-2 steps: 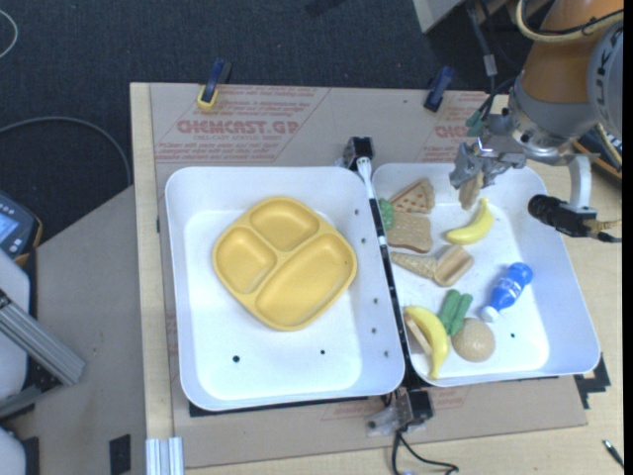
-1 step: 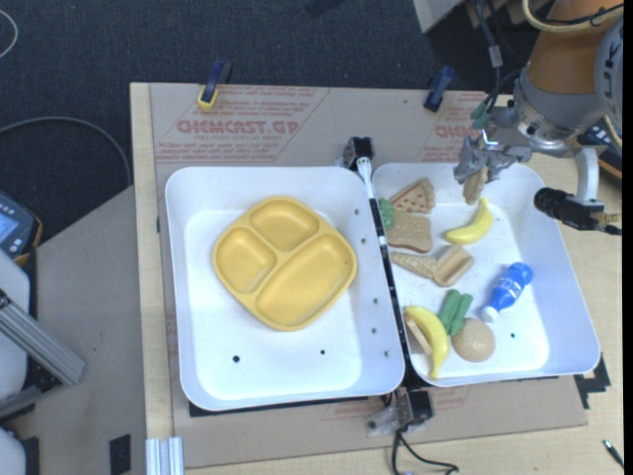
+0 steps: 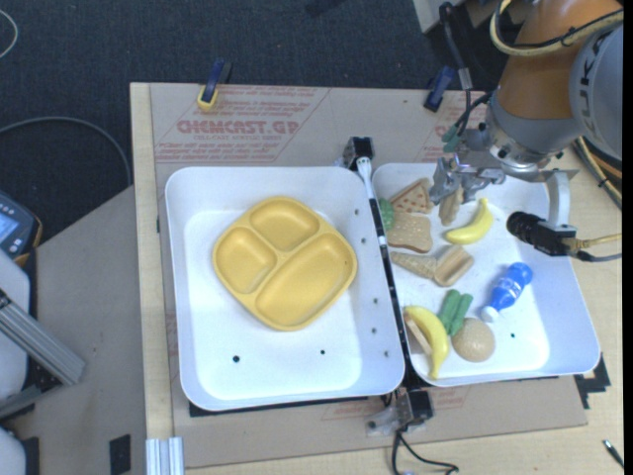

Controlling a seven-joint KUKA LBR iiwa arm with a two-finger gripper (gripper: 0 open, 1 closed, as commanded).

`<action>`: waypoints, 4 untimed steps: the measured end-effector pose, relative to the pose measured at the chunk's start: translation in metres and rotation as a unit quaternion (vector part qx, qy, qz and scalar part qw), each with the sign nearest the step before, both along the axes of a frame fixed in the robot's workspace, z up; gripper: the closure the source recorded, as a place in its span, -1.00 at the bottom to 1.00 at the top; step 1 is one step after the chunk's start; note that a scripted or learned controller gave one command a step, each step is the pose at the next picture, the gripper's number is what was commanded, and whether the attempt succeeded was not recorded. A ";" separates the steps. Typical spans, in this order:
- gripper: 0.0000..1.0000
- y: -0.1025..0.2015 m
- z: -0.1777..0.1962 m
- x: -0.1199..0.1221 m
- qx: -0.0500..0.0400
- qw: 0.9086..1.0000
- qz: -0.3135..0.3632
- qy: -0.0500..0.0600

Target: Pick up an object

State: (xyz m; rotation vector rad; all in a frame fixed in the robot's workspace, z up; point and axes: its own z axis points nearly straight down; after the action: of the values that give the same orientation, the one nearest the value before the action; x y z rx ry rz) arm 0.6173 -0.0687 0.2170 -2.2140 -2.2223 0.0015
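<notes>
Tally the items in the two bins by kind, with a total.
Yellow divided plate, left bin: 1
Bananas: 2
Bread or toast pieces: 4
Blue bottle: 1
Green piece: 1
Tan round item: 1
Total: 10

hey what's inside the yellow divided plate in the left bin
Nothing visible: the yellow plate shows three bare compartments in the left bin. Whatever lies beneath the plate is covered.

The right bin [image 3: 584,336] is crowded with toy food [image 3: 435,262] at its left and middle. Open floor is left along its right side. The left bin [image 3: 188,265] is largely taken up by a yellow tray [image 3: 285,261].
</notes>
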 end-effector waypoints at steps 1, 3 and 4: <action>1.00 0.048 -0.005 -0.038 0.000 1.000 0.000 0.001; 1.00 0.124 0.001 -0.109 0.000 1.000 0.000 0.001; 1.00 0.126 0.016 -0.110 -0.001 1.000 -0.001 -0.003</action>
State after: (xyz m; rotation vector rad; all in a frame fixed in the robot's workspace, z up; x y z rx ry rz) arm 0.5070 0.0573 0.2334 -2.2208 -2.2243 -0.0037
